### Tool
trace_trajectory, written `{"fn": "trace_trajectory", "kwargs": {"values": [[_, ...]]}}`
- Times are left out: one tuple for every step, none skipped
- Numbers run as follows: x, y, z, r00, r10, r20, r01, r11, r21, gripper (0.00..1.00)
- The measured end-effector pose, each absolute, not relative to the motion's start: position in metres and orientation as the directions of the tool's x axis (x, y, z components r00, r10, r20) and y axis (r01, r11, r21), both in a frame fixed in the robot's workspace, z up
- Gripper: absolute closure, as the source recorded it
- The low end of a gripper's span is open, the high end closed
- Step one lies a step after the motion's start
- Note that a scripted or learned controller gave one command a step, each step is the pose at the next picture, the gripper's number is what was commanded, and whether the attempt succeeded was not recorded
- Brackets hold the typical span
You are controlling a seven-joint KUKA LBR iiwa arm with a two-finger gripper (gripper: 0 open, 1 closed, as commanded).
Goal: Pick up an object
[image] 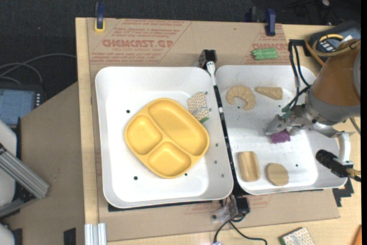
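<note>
Camera view from above showed the gripper (279, 126) low in the right bin (252, 74), its tips just over a small purple object (280, 136); whether the fingers were spread or closed on it could not be told. Around it lay a croissant (242, 96), a flat wedge of bread (269, 92), a bread block (248, 166) and a round cookie (277, 174). A yellow divided plate (166, 137) sat in the left bin (109, 123).
</note>
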State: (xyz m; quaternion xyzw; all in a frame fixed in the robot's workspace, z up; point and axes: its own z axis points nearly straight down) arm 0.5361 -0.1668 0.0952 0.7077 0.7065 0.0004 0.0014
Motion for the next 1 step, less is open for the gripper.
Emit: {"fn": "trace_trajectory", "kwargs": {"values": [[0.5727,-0.1124,0.0846,-0.006,1.000,0.001,1.000,0.006,0.004,1.00]]}}
